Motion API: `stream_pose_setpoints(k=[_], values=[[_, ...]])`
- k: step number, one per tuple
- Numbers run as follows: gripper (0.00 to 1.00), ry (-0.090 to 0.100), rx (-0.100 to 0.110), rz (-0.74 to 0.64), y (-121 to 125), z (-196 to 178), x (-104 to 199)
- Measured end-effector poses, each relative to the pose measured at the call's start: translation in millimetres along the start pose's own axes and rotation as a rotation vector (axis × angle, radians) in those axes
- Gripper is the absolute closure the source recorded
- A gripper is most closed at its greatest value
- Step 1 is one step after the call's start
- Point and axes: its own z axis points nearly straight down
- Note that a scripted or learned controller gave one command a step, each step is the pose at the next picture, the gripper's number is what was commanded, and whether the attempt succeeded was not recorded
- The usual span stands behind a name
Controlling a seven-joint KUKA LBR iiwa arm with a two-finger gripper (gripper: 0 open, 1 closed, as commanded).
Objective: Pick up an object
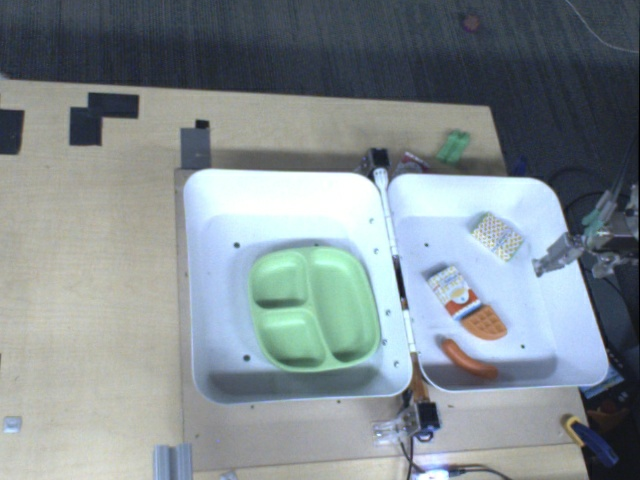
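Observation:
The right bin [560, 363] holds a small checkered yellow-and-blue box [497, 236] near its back. In its middle are a little white and orange carton [449, 286] and a flat orange waffle-like piece [487, 322]. An orange-red sausage [468, 358] lies near the front wall. My gripper [580, 248] hangs at the right rim of this bin, right of the checkered box and apart from every object. Nothing is visibly held in it.
The left bin [215, 268] carries a green divided plate [314, 306]. A green item [453, 146] and a small clamp [378, 160] lie on the bench behind the bins. Cables and a connector [420, 418] sit at the front between the bins.

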Motion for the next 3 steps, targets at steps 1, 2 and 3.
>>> stream_pose_setpoints(k=[1,2,3], values=[[0.00,0.001,0.004,0.003,38.0,151.7,-25.0],[0.00,0.000,-0.003,0.001,61.8,184.5,5.2],[0.00,-0.001,-0.006,0.002,43.9,183.5,63.8]])
